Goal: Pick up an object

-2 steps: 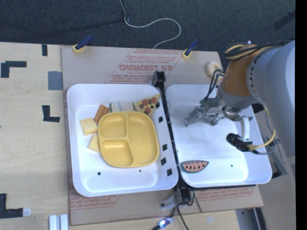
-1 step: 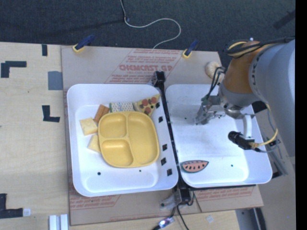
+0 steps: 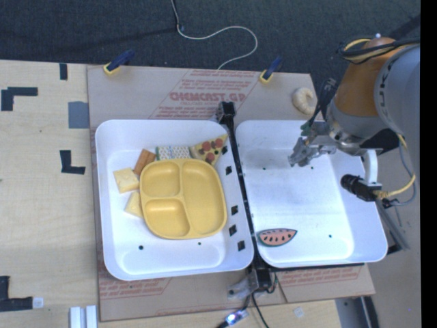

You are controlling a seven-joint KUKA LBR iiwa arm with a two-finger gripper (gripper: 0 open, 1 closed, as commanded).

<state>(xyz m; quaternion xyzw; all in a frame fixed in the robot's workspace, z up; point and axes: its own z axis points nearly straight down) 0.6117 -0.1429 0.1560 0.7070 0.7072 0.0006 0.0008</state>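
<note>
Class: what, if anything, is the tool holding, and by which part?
Nothing visible: the tool hangs over the right bin, apart from the watermelon slice.

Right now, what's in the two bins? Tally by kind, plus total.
Yellow divided plate: 1
Pale yellow cheese-like blocks: 2
Brown cracker-like piece: 1
Pizza slice: 1
Speckled piece behind the plate: 1
Watermelon slice: 1
Total: 7. Six are in the left bin, the watermelon in the right bin.

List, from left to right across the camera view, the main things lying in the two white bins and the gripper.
Pale yellow cheese-like square → yellow three-compartment plastic plate → toy watermelon slice → grey two-finger gripper.
</note>
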